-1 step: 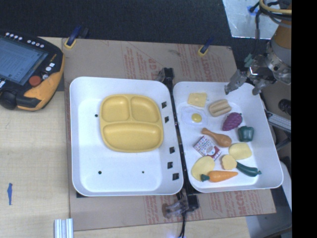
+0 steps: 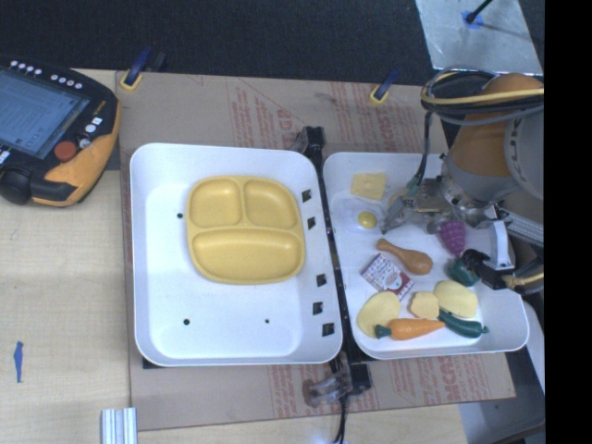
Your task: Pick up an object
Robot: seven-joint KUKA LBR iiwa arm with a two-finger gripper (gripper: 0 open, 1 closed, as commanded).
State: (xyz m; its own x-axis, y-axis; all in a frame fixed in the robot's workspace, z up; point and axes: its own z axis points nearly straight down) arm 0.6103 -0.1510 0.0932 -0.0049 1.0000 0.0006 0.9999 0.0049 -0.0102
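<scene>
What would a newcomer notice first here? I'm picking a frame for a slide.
Probably the yellow divided plate, lying alone in the left bin. Next, the cluster of toy food in the right bin, such as the carrot and drumstick, with the end effector reaching in above them.

Arm (image 2: 495,146) cut off at right edge
</scene>
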